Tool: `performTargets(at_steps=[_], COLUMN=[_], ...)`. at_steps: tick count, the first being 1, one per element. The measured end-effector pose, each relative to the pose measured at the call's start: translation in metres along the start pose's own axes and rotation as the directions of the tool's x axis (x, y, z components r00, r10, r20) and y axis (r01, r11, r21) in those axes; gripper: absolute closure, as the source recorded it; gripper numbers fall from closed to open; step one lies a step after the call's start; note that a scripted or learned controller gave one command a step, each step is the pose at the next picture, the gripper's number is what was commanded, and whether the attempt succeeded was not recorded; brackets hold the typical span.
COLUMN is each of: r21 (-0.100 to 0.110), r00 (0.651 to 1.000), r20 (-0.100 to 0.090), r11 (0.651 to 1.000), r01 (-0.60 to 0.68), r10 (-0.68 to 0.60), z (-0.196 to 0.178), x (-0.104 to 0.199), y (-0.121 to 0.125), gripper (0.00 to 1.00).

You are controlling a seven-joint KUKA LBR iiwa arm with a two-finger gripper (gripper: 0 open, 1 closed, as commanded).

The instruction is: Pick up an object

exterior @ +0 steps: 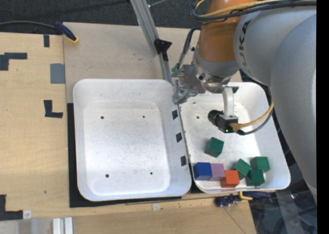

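Observation:
The right bin (257, 99) holds several small blocks. A dark green block (214, 146) lies alone near the bin's middle. Along the front wall sit a blue block (202, 170), a purple block (217, 170) and an orange block (231, 178), with three more green blocks (255, 171) clustered at the front right. My gripper (180, 94) hangs low at the back left corner of the right bin, by the wall shared with the left bin. It is well apart from all the blocks, and the wrist hides much of it.
The left bin (82, 125) stands beside the right one on a black mat. A grey metal pole (146, 22) slants down from the back to the bins' shared corner, close to my gripper. My arm's bulk (288, 73) covers the right bin's back right part.

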State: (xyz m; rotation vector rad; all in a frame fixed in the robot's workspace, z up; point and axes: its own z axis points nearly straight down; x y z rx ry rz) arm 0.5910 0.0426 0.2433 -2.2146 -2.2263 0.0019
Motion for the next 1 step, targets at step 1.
performTargets(at_steps=[1], r21=[-0.001], r00=[1.000], r20=[-0.001], r11=[1.000], r01=[0.002], r10=[-0.002], z=[-0.0054], x=[0.0556], y=[0.0085], gripper=[1.00])
